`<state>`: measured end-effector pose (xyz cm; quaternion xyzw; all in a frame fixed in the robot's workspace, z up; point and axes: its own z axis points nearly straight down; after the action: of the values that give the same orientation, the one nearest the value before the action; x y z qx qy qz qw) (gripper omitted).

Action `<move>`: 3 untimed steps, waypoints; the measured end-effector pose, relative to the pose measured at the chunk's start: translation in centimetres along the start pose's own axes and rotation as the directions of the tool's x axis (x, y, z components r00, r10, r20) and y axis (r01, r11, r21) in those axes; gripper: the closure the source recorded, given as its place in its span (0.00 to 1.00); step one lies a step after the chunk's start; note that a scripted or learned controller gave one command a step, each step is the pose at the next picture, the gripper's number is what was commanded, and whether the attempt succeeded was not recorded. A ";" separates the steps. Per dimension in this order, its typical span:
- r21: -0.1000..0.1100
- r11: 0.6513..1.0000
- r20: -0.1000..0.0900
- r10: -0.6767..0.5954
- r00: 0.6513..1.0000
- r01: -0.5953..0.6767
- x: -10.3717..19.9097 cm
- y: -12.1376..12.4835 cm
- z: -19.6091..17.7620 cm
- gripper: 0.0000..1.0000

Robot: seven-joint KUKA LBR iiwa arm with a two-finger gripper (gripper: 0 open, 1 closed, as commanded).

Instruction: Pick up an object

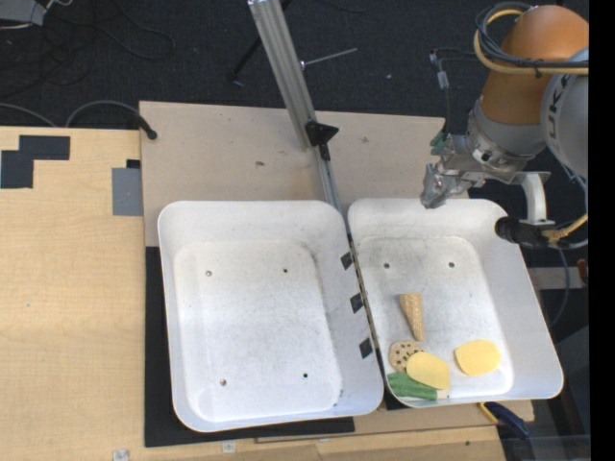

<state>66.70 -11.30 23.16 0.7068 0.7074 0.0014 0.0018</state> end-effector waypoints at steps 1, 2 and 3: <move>0.001 1.000 0.000 -0.001 1.000 0.001 -0.2 0.1 -4.5 1.00; 0.009 1.000 -0.003 -0.002 1.000 0.002 5.2 -1.3 -3.1 1.00; 0.010 1.000 -0.003 -0.002 1.000 0.002 10.6 -1.5 -1.0 1.00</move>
<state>65.14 -0.74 24.20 0.7060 0.7082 -0.0012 -0.0027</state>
